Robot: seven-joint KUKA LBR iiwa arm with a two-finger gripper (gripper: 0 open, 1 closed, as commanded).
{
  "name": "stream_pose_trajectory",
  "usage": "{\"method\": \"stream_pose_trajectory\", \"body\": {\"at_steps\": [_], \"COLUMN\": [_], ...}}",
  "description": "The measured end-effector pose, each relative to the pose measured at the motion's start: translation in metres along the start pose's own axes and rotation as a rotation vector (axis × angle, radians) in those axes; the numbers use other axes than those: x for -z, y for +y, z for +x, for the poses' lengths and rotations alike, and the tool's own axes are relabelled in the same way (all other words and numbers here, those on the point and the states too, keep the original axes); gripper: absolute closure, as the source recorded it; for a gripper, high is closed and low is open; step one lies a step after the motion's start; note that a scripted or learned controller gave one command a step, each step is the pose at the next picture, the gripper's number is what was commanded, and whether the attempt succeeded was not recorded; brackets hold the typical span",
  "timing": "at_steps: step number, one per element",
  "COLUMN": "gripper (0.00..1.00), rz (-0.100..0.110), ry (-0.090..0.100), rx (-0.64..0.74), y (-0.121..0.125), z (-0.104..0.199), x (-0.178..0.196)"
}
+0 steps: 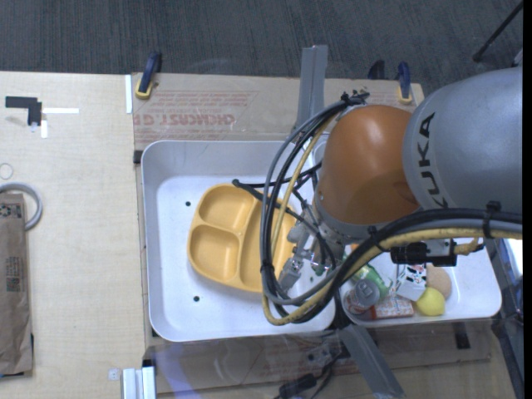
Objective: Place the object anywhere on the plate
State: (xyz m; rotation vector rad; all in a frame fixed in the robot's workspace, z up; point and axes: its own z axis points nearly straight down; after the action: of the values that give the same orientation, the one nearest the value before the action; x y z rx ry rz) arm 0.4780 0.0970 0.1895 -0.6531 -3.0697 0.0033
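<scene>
Arm over the plate [220,238], claw [303,264] state anyone's guess

Cables hide it; a drop could miss the plate's right edge into the bin [166,306].

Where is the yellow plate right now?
The yellow plate, a divided one, lies in the left white bin, near the middle. Its right side is hidden under the arm's black and yellow cables.

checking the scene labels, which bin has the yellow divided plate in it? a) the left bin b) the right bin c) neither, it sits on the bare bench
a: the yellow divided plate lies on the floor of the left bin, while the right bin holds a pile of small items, among them a yellow lemon-like thing.
</scene>
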Motion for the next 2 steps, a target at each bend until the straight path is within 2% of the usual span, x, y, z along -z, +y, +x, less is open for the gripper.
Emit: {"method": "stream_pose_trajectory", "body": {"at_steps": [1, 2], "gripper": [1.0, 1.0], "rz": [0.002, 0.002], "ry": [0.001, 0.0], "rx": [-0.006, 0.104], "y": [-0.001, 0.097], "z": [-0.002, 0.042], "x": [0.007, -0.047]}}
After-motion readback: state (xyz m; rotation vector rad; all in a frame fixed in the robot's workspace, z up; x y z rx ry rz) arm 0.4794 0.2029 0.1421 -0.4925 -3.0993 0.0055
